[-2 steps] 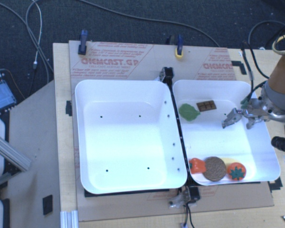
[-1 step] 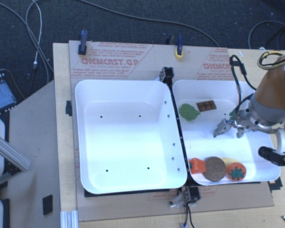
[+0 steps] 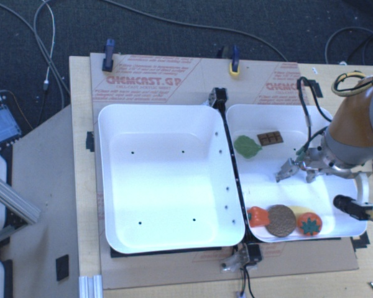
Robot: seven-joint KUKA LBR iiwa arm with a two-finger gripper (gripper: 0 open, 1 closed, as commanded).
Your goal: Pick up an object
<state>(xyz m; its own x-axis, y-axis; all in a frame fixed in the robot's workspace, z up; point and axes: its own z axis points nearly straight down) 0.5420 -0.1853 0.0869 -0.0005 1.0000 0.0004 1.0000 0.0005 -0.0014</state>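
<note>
1. My hand (image 3: pixel 293 169) hangs in the right bin (image 3: pixel 261 124), right of frame centre; fingers look parted, gripping nothing, though that is hard to judge.
2. Nearest targets: the green leaf (image 3: pixel 247 146) and brown chocolate bar (image 3: pixel 270 138), upper left of the hand.
3. The leaf is probably light and soft; I'd pinch across its middle.

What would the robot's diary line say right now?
hand: over right bin, nothing held | green leaf, brown bar at back | round brown thing at front
</note>
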